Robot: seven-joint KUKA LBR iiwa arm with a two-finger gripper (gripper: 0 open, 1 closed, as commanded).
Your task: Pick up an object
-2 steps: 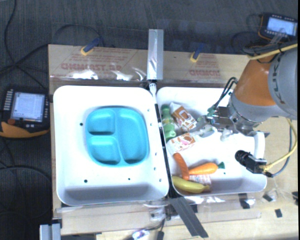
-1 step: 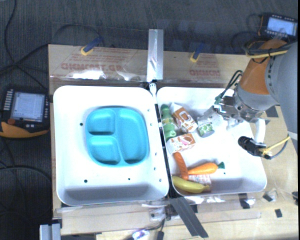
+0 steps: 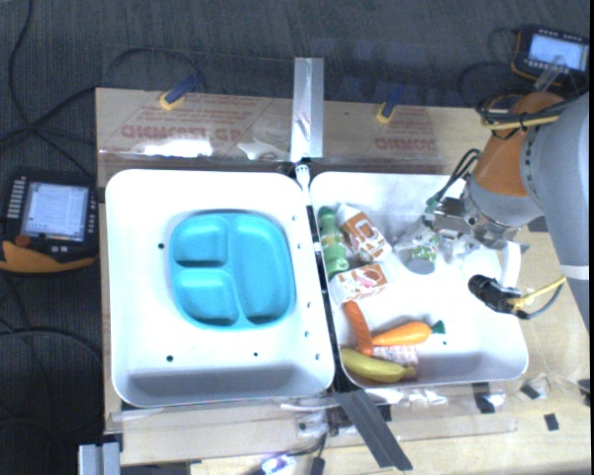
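My gripper (image 3: 423,248) reaches down into the right bin (image 3: 495,359), near its middle and just right of the pile of objects. A small grey-green thing (image 3: 420,258) lies right under it; contact cannot be made out. Along the bin's left side lie a green bottle (image 3: 331,237), an orange-and-white snack box (image 3: 363,236) and a red-and-white packet (image 3: 361,282). Toward the front lie a carrot (image 3: 404,333), a second orange piece (image 3: 356,322) and a yellow banana (image 3: 376,366).
The left bin (image 3: 139,344) holds a blue divided plate (image 3: 230,268). A metal divider post (image 3: 308,107) stands behind the seam between the bins. A black cable end (image 3: 490,292) hangs over the right bin's right side. Handheld pendants sit at the far left (image 3: 45,216) and top right (image 3: 552,52).
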